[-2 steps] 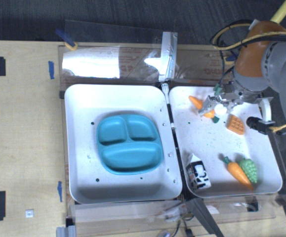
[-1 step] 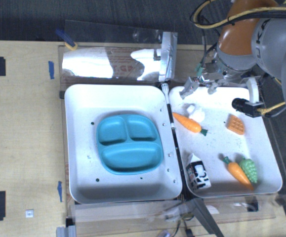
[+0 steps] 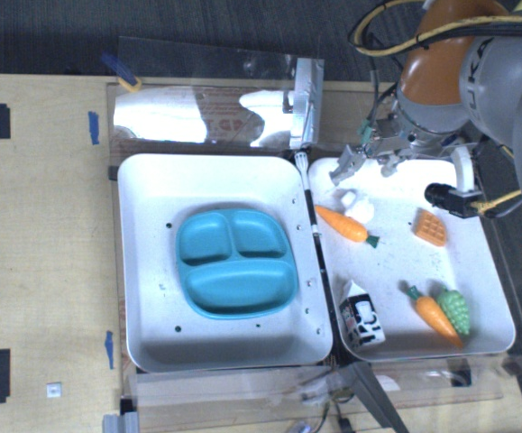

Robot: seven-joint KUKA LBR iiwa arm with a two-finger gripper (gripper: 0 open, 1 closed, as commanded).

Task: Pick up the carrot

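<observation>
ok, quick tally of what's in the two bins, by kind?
Carrots: 2, one near the right bin's left wall, one at its front
Green corn-like piece: 1, beside the front carrot
Orange waffle-like piece: 1
Small white piece: 1
Black-and-white carton: 1
Blue divided plate: 1, left bin
Total: 7

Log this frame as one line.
task: pick up carrot | hand: above right bin's far edge, holding nothing | carrots: one near divider, one by green veg | status: not grasped
</observation>
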